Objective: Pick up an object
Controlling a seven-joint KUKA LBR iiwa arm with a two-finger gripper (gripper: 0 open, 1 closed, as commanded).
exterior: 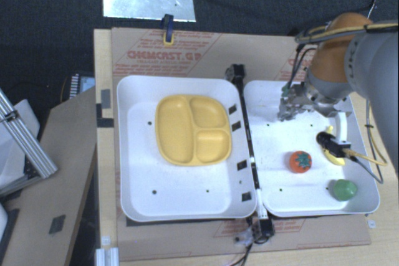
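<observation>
Well to the claw's left, in the left bin [134, 152], lies a yellow divided plate [192, 130], too broad and flat for me to count on. The claw [288, 112] hangs low over the right bin [268, 152], near its back left corner. I cannot tell whether it is spread or pressed together, and I see nothing in it. Below and just right of the claw sits an orange-red fruit [300, 161], my likeliest pick. Farther right and nearer the front rim is a green ball [343, 189]. My worry is that bare bin floor lies beneath the claw, so descending here would grab nothing. Both pieces look round, so an off-centre approach could nudge them rolling away.
</observation>
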